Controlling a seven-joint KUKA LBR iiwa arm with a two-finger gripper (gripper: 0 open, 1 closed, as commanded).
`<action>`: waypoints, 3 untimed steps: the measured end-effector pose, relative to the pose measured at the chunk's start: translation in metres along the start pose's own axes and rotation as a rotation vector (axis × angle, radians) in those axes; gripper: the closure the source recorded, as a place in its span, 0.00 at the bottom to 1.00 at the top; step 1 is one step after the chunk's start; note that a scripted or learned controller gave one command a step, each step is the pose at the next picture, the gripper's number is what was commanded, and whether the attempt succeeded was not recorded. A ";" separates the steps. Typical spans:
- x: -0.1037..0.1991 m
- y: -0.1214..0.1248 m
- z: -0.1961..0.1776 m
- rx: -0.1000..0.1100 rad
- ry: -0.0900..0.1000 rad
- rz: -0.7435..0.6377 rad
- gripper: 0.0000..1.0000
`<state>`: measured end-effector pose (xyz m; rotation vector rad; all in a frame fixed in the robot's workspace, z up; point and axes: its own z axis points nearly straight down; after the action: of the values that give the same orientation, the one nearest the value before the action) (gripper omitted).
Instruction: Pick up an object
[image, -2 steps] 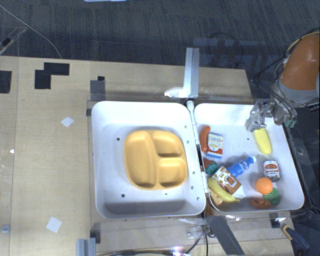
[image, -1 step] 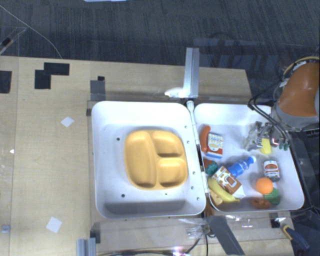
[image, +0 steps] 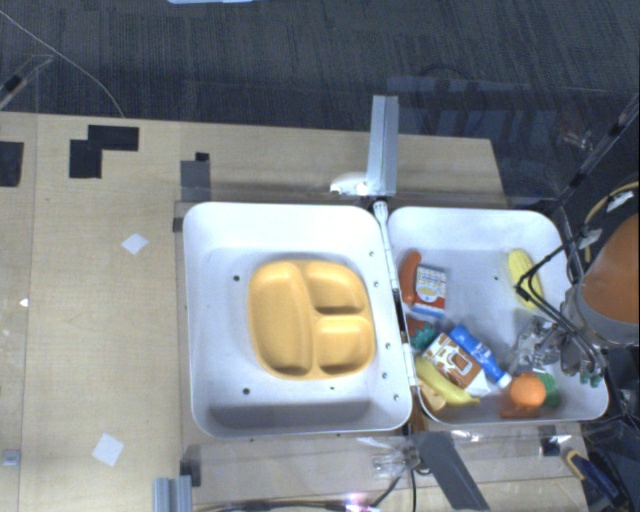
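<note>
Over the right bin's (image: 470, 222) far-right corner, your gripper (image: 560, 352) hovers.
Its grip state you cannot tell; the orange (image: 527, 393) sits just left of it, wooden bench (image: 90, 330) beyond.

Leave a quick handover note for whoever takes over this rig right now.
Gripper: low over the right bin's right side, near the orange; finger state unclear, nothing seen held.
Right bin: orange, blue bottle, banana, corn, small carton.
Left bin: yellow divided tray.
Done: no pick yet.
Left: grasp and lift one object.
</note>
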<state>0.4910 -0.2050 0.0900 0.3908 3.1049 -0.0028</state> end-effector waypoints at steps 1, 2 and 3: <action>-0.032 0.012 0.001 0.003 0.002 -0.206 1.00; -0.034 0.015 0.001 0.002 -0.007 -0.209 0.00; -0.162 0.042 0.003 -0.001 0.001 0.004 0.00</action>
<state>0.6580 -0.2048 0.0889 0.3974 3.1050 -0.0010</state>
